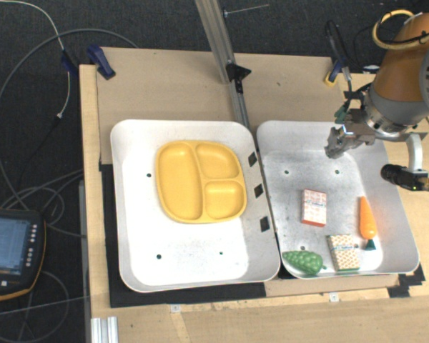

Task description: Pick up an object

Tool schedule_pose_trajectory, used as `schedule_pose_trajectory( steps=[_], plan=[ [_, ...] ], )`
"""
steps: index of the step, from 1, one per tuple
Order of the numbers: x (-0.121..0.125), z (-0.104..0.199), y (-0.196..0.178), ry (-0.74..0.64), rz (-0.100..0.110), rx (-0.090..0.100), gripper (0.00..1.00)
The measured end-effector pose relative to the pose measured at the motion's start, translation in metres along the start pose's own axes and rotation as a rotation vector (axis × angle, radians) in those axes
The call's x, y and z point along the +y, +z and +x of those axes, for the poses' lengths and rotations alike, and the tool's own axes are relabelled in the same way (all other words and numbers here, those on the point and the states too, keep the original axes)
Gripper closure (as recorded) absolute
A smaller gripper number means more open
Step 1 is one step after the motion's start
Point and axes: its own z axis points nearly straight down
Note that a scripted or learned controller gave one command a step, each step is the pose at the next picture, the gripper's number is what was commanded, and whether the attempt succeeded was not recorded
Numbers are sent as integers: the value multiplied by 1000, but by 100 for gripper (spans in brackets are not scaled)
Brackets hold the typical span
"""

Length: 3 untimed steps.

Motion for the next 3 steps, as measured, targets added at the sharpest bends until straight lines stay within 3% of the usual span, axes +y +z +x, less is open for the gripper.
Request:
schedule_pose_trajectory(
  steps=[1,3],
  plan=[
    [2,0,-47,0,2,1,100],
    [-40,110,-36,-4,14,5,100]
  ],
)
